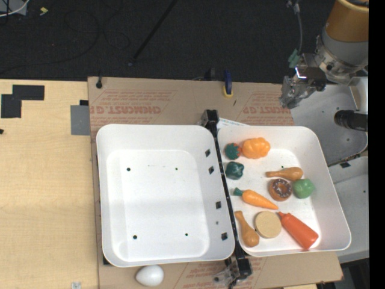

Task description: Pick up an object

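Note:
My gripper (293,94) hangs above the bench behind the right bin's (334,192) far right corner, over the cardboard, with nothing seen in it. The right bin holds several toy foods. An orange pepper (255,147) lies at the back with two dark green pieces (232,151) (234,170) to its left. Mid-bin are a carrot (256,198), a brown drumstick (286,174), a chocolate donut (280,189) and a green ball (304,188). Along the front lie a second drumstick (246,229), a tan disc (267,224) and a red bottle (298,230).
The left bin (102,179) sits beside the right one, their rims joined by black clips (216,179). A white egg (149,275) lies on the cardboard in front of the left bin. A blue-and-yellow clamp (228,84) stands at the cardboard's far edge.

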